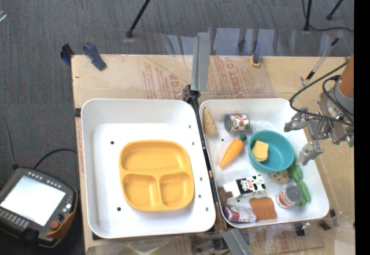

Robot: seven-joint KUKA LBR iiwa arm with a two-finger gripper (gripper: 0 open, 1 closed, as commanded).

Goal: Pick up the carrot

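Observation:
The orange carrot (231, 152) with a green top lies tilted in the right bin (272, 102), left of a teal bowl (277, 158). My gripper (302, 139) hovers over the bin's right edge, right of the bowl and well away from the carrot. Its two fingers stand apart, open, with nothing between them.
The teal bowl holds a yellow block (261, 150). Around the carrot are a can (236, 122), a cone-shaped item (208, 122), a cow-print carton (250, 185), a cookie (280, 177), a green vegetable (300, 181) and another can (288, 196). A yellow divided plate (157, 176) sits in the left bin (98, 132).

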